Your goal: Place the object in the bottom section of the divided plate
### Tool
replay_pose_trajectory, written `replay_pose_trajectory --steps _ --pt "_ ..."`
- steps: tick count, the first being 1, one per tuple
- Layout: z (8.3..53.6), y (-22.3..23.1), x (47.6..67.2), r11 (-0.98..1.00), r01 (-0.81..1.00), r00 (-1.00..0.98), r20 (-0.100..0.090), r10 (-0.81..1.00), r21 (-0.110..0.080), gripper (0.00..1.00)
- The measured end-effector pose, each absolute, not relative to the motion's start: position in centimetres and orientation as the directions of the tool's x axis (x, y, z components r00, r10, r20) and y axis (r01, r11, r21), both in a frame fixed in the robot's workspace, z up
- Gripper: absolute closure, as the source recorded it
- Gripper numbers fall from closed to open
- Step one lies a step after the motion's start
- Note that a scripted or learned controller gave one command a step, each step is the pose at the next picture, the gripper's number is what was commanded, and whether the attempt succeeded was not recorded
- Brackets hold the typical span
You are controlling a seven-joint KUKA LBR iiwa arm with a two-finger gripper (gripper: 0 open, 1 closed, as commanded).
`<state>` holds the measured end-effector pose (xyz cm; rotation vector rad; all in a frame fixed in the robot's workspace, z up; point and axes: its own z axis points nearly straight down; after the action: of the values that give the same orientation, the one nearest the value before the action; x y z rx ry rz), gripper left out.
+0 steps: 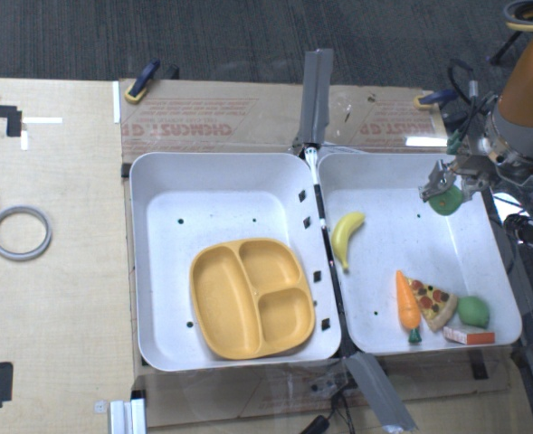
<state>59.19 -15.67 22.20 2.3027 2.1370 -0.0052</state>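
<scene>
A yellow divided plate [248, 298] with three sections lies in the left white bin [157, 206], toward its front. My gripper [448, 191] hangs over the far right part of the right bin [384, 197], shut on a small green object [445, 203] that shows between its fingers and just below them. It sits well to the right of the plate, beyond the wall between the bins.
The right bin holds a banana [346, 235], a carrot [407, 304], a pizza slice [433, 302], a green round piece [472, 311] and a red-and-white block [470, 336]. A tape roll [19, 233] lies on the bench at left. Clamps [142, 80] hold the cardboard behind the bins.
</scene>
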Motion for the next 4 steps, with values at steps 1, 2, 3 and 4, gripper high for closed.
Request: replay_pose_trajectory --steps 1,2,3,4 --pt "10.7 -11.3 56.4 -0.056 0.998 0.056 0.000 0.998 -0.003 1.00" --pt "22.7 -0.5 55.8 -0.069 0.998 0.069 -0.001 0.998 -0.001 1.00" --pt "19.0 5.5 53.7 0.055 0.998 -0.055 -0.001 0.998 -0.004 1.00" --pt "19.1 5.5 53.8 0.055 0.998 -0.055 -0.001 0.998 -0.003 0.00"
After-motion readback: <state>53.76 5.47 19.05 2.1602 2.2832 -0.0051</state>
